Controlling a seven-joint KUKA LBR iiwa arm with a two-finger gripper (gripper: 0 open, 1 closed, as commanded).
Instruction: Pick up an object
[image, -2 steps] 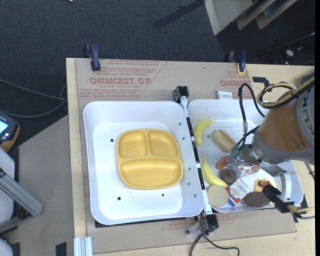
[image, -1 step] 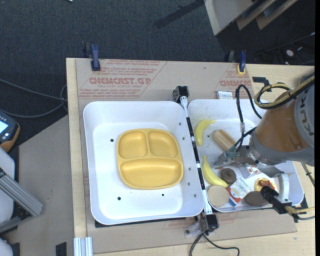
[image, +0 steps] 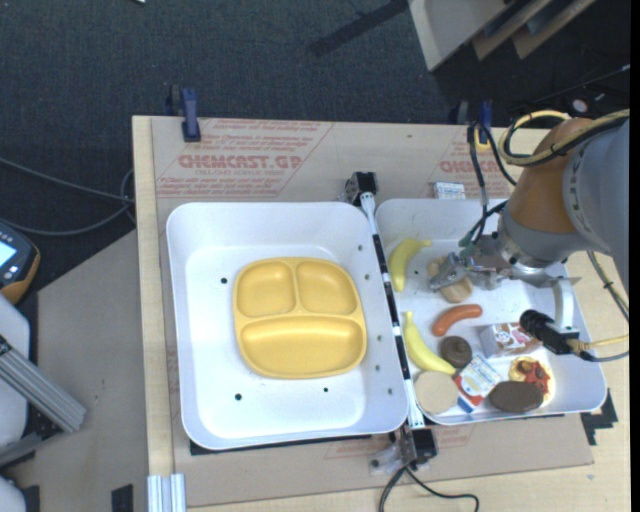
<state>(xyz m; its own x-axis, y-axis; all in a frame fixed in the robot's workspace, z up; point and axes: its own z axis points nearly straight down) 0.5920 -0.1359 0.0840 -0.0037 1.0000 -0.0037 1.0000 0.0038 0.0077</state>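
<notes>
Right bin (image: 590, 385) of toy food, tool (image: 452, 272) above bread piece (image: 457, 291)

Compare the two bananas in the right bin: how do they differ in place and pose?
The upper banana lies near the bin's top left, curving toward the bin's middle at its top. The lower banana lies further down, beside a brown round piece. Both are yellow and lie along the bin's left wall.
</notes>
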